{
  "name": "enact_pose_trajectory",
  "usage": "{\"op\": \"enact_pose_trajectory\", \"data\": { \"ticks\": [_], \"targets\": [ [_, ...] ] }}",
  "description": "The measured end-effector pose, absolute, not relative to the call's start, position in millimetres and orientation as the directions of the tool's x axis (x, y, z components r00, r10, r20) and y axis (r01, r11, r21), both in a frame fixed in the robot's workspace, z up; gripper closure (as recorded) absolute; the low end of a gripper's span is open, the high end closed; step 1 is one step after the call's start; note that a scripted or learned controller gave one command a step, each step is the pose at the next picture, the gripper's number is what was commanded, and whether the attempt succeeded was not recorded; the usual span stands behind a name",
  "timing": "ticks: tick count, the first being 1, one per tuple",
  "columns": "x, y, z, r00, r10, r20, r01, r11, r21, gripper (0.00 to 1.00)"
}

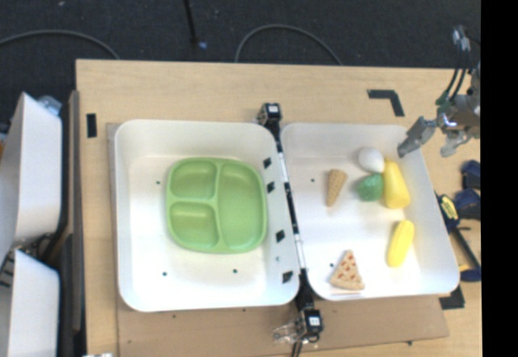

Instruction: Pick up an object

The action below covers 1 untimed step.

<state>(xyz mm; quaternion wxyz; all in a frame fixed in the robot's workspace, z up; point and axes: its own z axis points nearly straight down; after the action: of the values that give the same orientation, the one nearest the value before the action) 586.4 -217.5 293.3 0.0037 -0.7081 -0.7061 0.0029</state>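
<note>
While the gripper hovers at the frame's right edge, finger state indeterminable and nothing visibly held, all items in the right bin await picking.

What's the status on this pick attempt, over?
Two-finger gripper at right bin's far right corner, holding nothing visible. White egg-shaped toy nearest, untouched. Yellow corn-like toy and green leafy toy crowd it.

Right bin: white egg, green lump, two yellow pieces, cone, pizza slice.
</note>
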Motion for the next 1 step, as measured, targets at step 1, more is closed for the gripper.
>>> {"op": "enact_pose_trajectory", "data": {
  "ticks": [1],
  "targets": [
    [588.4, -216.8, 300.1, -0.001, 1.0, -0.001, 1.0, 0.001, 0.002, 0.0]
  ]
}}
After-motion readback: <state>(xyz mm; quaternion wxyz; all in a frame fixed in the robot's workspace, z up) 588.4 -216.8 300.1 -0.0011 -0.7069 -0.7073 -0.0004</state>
